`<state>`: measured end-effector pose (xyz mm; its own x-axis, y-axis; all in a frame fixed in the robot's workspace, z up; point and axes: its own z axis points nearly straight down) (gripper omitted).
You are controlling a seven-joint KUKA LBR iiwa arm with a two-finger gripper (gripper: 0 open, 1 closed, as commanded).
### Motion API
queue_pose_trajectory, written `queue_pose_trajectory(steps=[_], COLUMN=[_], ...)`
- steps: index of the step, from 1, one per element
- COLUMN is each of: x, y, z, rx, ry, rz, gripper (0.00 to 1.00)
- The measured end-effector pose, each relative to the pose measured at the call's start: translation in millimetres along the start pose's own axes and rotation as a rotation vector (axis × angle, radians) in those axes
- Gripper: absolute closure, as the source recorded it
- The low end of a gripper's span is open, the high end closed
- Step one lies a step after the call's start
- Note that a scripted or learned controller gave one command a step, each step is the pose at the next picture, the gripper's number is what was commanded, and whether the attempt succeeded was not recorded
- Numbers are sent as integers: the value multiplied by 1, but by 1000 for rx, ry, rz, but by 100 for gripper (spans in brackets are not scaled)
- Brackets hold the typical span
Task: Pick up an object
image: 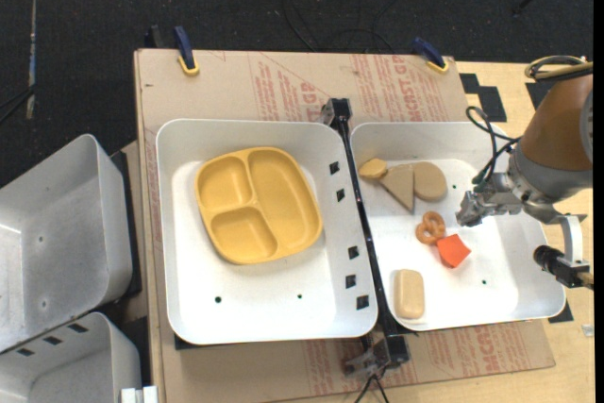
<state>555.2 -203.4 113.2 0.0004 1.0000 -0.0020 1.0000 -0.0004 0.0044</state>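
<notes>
In the right bin (510, 297) lie several small food-like objects: a pretzel (431, 227), an orange-red block (454, 251), a pale tan bar (409, 293), a tan wedge (400, 186), a round tan piece (430, 181) and a small yellow piece (374, 169). My gripper (470, 209) hangs low over the right bin, just right of the pretzel and above the orange-red block. Nothing shows between its tips. The grey arm with its orange band (559, 132) reaches in from the right.
A yellow three-compartment plate (256, 203) sits in the left bin (189, 297). A black divider (357, 222) runs between the two bins. Grey tubs (57, 231) stand off the bench at the left. Clamps (186, 52) hold the bench's back edge.
</notes>
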Motion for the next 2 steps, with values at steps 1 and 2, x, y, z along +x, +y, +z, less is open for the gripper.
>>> queue_pose_trajectory(steps=[1, 2], x=[0, -3], y=[7, 10], z=[-44, -87], rx=[-2, -2], ry=[0, -1], rz=[-4, -4], gripper=[100, 100])
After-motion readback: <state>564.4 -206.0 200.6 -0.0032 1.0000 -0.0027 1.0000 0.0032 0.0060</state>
